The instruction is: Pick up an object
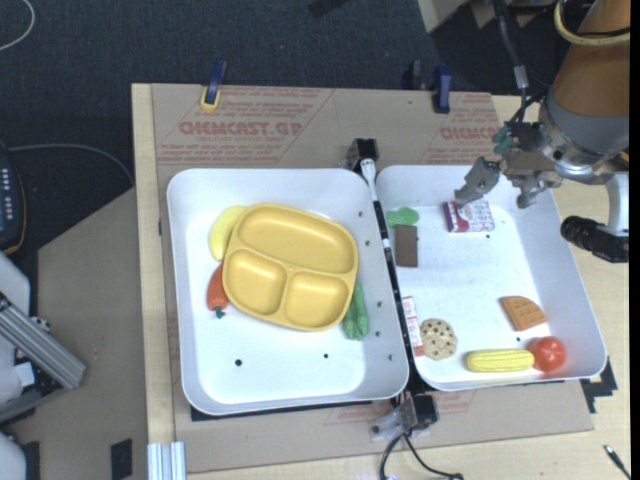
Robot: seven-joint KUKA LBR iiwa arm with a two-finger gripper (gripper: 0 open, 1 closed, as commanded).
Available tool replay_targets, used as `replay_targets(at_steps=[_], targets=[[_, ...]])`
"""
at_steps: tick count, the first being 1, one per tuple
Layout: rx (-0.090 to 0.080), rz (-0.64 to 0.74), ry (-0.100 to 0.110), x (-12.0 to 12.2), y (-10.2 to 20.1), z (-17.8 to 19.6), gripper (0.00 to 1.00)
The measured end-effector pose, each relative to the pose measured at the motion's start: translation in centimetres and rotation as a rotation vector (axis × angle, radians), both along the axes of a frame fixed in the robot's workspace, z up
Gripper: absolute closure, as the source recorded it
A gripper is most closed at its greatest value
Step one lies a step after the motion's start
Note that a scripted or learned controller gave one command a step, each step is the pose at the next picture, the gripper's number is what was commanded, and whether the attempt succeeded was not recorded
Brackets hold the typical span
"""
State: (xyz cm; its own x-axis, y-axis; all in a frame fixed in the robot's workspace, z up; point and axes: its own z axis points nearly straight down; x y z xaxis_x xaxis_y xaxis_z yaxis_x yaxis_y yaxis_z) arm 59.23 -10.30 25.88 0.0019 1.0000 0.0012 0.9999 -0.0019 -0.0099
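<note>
The pincer point(502, 186) is seen high over the right bin point(575, 278), near its far edge, with the arm point(592, 88) coming in from the right. Its two fingers point(478, 180) are spread wide apart, and nothing is held between them. Just below the left finger, a red-and-white packet point(468, 216) is found lying flat on the bin floor, close to the fingertip; whether it is being touched cannot be told.

Further left in the same bin, a green piece point(404, 215) is spotted by the wall, with a brown block point(405, 246) lying just beside it toward the near side. Down at the near end, a cookie point(437, 338) is seen near the left wall, a yellow corn cob point(499, 360) is laid along the near edge, and a tomato point(548, 353) is set right at the cob's right end, touching or nearly so. A brown wedge point(522, 312) is found a little above the tomato.

In the left bin point(190, 268), a yellow tray point(289, 265) with three compartments is laid at a tilt across the middle. A yellow fruit point(224, 230) is tucked partly under its far left corner, a red pepper point(216, 292) is peeking out at its left side, and a green leafy piece point(356, 313) is seen at its right edge. Both bins are carried side by side on the table point(150, 168).
</note>
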Motion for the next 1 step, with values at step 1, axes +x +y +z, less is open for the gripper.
replay_targets(at_steps=[1], targets=[[-0.001, 0.002, -0.011, 0.20, 0.01, 0.56, 0.00]])
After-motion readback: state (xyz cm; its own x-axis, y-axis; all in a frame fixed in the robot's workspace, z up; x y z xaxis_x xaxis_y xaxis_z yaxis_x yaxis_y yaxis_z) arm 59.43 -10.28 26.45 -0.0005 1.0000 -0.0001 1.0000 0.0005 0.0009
